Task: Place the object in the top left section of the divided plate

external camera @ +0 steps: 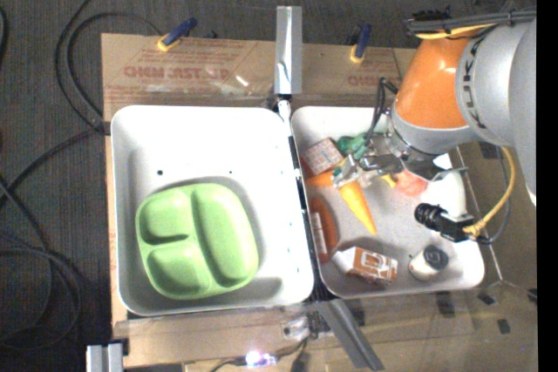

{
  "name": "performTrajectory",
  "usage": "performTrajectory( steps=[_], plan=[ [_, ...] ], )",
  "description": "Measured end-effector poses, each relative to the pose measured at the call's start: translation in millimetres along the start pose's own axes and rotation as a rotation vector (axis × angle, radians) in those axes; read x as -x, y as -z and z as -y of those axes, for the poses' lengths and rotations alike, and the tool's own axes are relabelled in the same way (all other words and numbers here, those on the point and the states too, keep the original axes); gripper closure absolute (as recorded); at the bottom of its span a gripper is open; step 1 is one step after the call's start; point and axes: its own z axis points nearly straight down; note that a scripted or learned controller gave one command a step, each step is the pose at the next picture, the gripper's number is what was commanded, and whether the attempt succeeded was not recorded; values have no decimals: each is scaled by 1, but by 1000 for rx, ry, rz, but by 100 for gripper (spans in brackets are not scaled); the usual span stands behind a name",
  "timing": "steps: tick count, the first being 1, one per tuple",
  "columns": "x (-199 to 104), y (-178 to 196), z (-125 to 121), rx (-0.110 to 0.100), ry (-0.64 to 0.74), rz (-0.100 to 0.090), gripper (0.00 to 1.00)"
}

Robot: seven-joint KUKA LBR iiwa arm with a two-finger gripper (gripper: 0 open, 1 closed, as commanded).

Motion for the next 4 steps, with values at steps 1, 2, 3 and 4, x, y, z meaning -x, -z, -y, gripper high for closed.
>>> performTrajectory(
  steps=[1,2,3,4],
  plan=[
    [-103,1,20,2,90,-5,100],
    [-196,-5,43,-1,102,-4,100],
    [-285,-8,33,-1,300,-2,100],
    [-214,48,-3,2,462,0,100]
  ],
)
